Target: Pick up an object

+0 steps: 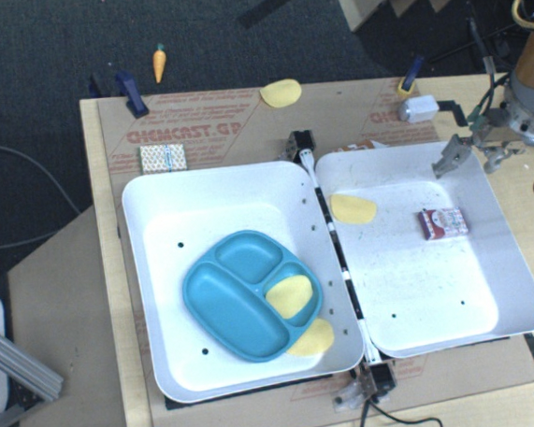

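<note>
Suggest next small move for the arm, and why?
Probably swing the pincer left and down toward the red packet. The pincer sits at the right bin's upper right rim with nothing between its fingers, and the packet lies alone, nearest to it.

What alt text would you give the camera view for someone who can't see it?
Two white bins sit side by side: the left bin holds a blue plate with yellow pieces, the right bin a yellow piece and a small packet. The gripper hovers at the right bin's far corner.
</note>
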`<state>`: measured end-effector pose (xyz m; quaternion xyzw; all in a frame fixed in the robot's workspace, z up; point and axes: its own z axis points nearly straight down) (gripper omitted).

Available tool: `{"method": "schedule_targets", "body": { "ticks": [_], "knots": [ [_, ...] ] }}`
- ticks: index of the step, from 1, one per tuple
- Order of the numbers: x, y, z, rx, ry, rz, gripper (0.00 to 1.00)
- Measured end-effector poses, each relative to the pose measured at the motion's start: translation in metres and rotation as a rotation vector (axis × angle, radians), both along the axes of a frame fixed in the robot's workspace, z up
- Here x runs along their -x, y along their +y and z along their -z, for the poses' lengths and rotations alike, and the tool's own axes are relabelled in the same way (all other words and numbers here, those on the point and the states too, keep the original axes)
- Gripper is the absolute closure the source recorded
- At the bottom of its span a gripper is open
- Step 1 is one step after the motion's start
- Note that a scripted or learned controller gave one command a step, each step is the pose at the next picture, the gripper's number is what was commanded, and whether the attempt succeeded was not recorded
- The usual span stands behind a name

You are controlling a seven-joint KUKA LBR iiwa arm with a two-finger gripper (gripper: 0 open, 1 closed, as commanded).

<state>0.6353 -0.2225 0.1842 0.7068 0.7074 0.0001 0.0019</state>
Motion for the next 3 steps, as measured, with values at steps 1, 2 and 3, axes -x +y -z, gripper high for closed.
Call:
{"method": "schedule_targets", "body": {
  "ticks": [1,2,3],
  "knots": [
    [0.033,0.020,0.096,0.000,-0.004,0.000,0.00],
    [0.030,0.021,0.083,0.001,-0.012,-0.001,1.00],
    [0.030,0.021,0.073,0.002,-0.014,-0.002,1.00]
  ]
}}
